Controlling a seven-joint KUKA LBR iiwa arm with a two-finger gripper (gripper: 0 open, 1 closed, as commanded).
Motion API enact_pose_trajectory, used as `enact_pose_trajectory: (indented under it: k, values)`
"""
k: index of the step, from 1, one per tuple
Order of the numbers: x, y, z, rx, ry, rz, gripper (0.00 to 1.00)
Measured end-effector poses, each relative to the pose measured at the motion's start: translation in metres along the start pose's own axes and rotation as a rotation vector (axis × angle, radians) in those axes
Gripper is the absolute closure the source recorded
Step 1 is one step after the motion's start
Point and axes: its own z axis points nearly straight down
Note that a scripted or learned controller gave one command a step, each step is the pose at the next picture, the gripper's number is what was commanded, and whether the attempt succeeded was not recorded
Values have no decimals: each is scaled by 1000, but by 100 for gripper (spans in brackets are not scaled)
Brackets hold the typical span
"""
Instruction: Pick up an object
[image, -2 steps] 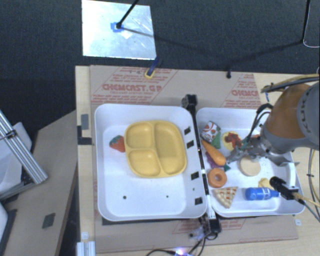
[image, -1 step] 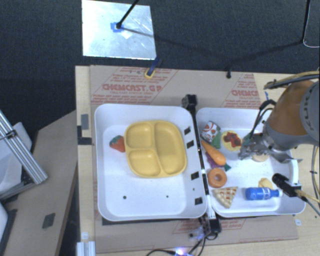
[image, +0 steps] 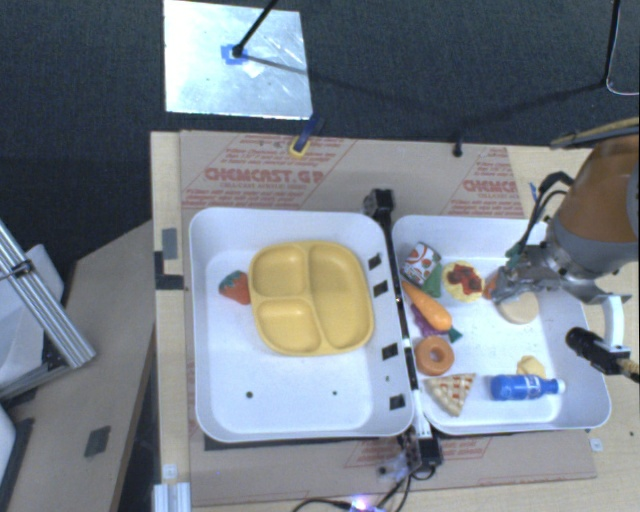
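Note:
My gripper (image: 510, 285) is low in the right bin (image: 580, 400), near its far right side. It hangs just above a tan round disc (image: 520, 310) and beside a yellow and red toy food (image: 463, 281). Nothing is visibly held. Also in this bin are a small can (image: 421, 263), an orange carrot (image: 423, 298), a purple piece (image: 438, 319), a donut (image: 435, 355), a pizza slice (image: 450, 392), a blue bottle (image: 522, 386) and a small yellow piece (image: 531, 367).
The left bin (image: 215, 400) holds a yellow divided plate (image: 308, 298) and a strawberry (image: 235, 287). A black divider (image: 395, 300) runs between the bins. The arm's grey and orange body (image: 600, 210) looms over the right bin's far corner.

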Motion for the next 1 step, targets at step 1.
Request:
enact_pose_trajectory:
  k: [1]
  values:
    - [0,2,-54,-1,0,0,100]
